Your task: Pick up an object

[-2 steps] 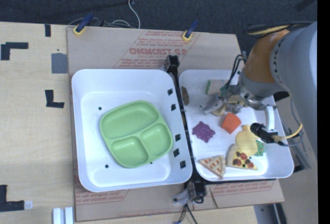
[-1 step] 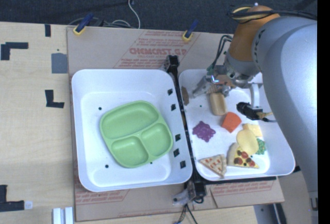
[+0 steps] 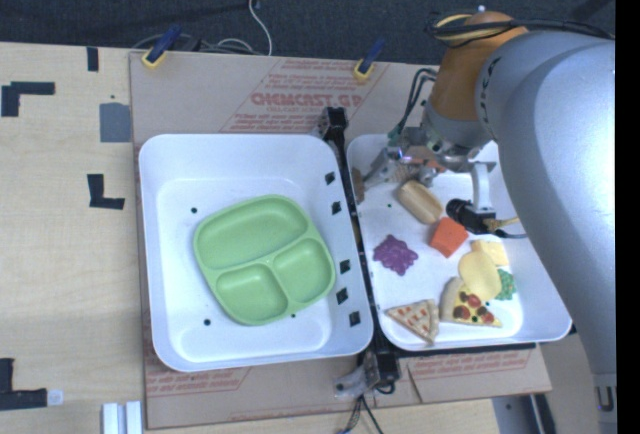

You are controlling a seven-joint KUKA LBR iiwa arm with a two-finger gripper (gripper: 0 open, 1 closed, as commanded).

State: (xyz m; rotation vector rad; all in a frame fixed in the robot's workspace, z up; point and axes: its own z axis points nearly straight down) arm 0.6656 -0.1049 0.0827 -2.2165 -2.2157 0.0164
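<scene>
Toy bread roll (image 3: 419,201) lying just beside the gripper (image 3: 405,160), whose grasp state cannot be told; crowded neighbours such as the orange block (image 3: 449,237) risk a fouled pick.

One fixed camera looks down at a slant on both bins (image 3: 160,172), arm (image 3: 560,142) entering from right.

Green tray (image 3: 264,258) filling the left bin's (image 3: 170,162) middle, bare white floor all around it, right bin (image 3: 545,327) crowded beyond the divider with toy food (image 3: 450,237), arm (image 3: 560,152) overhanging that bin's far side.
</scene>
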